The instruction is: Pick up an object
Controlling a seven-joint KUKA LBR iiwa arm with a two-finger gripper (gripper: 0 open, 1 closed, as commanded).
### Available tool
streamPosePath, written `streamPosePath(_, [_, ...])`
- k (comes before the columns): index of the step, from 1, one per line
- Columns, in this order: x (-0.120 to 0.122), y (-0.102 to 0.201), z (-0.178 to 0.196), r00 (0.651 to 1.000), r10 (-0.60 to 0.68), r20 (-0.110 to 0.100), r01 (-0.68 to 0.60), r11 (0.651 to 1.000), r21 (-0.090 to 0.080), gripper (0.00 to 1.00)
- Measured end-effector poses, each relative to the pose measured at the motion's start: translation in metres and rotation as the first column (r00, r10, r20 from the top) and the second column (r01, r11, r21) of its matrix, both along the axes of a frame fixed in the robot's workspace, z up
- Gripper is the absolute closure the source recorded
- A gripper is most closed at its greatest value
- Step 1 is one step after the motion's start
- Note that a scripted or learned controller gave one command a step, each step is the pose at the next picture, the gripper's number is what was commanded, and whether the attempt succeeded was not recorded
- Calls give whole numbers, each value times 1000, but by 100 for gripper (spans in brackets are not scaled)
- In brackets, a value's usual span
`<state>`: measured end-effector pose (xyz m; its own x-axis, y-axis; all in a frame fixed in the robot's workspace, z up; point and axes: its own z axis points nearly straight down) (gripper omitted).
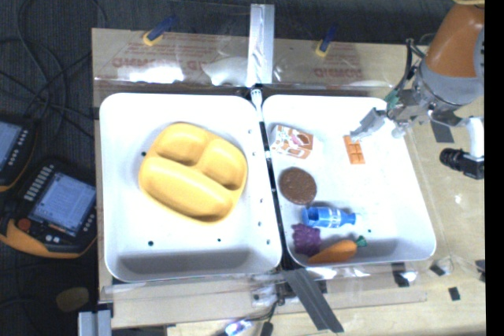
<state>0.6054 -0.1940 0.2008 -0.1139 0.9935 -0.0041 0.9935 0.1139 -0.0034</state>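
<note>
My gripper hangs over the upper right part of the right bin, open, with nothing between its fingers. Just below its left finger a small orange wafer lies on the bin floor, apart from it. The right bin also holds a small printed carton, a brown round cookie, a blue bottle, purple grapes and a carrot. In the left bin lies a large yellow bread-shaped object.
The arm's orange band and grey wrist stand over the bench at the far right. Clear plastic sheeting with blue and yellow clips lies behind the bins. Handheld control pendants and cables sit on the floor to the left.
</note>
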Motion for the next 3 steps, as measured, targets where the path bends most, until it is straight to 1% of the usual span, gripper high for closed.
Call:
streamPosePath(1, [43,-1,-60,999,45,0,-45,999,0,0])
streamPosePath(2, [31,6,-112,999,52,9,-52,999,-2,0])
streamPosePath(3, [32,7,-102,998,54,11,-54,999,-4,100])
